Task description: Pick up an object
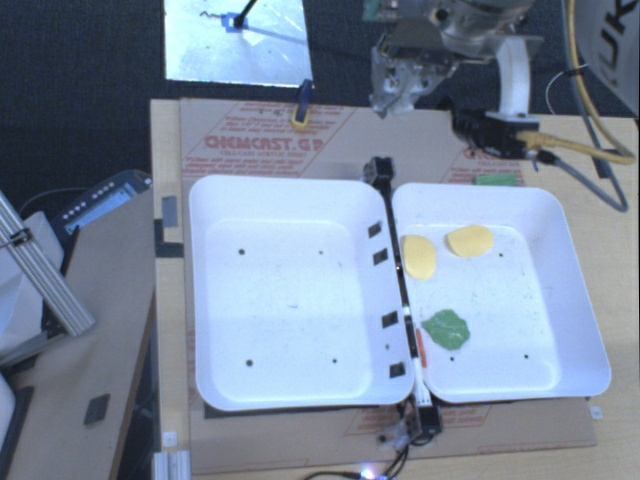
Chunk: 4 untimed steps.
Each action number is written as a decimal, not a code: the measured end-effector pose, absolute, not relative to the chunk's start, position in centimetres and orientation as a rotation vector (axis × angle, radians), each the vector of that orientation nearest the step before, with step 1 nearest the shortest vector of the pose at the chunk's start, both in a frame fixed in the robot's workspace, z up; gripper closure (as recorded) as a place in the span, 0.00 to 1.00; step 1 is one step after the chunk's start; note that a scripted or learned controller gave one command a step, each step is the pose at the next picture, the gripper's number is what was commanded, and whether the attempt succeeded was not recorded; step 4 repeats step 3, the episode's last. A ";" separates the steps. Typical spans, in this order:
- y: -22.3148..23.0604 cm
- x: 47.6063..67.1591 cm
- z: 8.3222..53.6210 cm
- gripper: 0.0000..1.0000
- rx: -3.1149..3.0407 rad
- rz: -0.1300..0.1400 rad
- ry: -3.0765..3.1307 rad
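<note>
Arm: grey, reaching in from the right at the top of the view, above the far edge of the worktop (pixel 170 298).
Jaws (pixel 385 103): pointing downward beyond the far rims of both bins, over the printed cardboard sheet (pixel 260 143); nothing is seen between them, and whether they are released or clenched cannot be told from this slant.
Left bin (pixel 200 268): shallow, white, with small dark dots on its floor.
Right bin (pixel 575 298): shallow, white, touching the left bin along a row of black clips (pixel 385 288).
Yellow piece A (pixel 419 257): flat oval lying in the right bin near the dividing wall, toward the far side.
Yellow piece B (pixel 469 240): flat, rounder, just beside piece A and nearer the far rim.
Green piece (pixel 446 328): crumpled, lying on the right bin's floor, nearer the camera than the yellow pieces and apart from them.
Surroundings: a shiny metal plate (pixel 235 28) on dark carpet beyond the worktop; a yellow-and-blue clip (pixel 301 113) at the cardboard's far edge; a small green strip (pixel 497 179) just beyond the right bin.
</note>
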<state>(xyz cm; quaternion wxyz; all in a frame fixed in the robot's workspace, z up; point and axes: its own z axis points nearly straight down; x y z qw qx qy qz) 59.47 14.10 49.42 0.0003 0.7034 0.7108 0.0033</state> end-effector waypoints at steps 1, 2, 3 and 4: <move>8.7 63.3 44.9 1.00 2.222 0.000 2.219; 18.9 63.2 54.1 1.00 2.203 0.020 2.234; 23.8 64.0 42.5 1.00 2.216 -0.010 2.234; 23.8 64.0 42.5 1.00 2.216 -0.010 2.234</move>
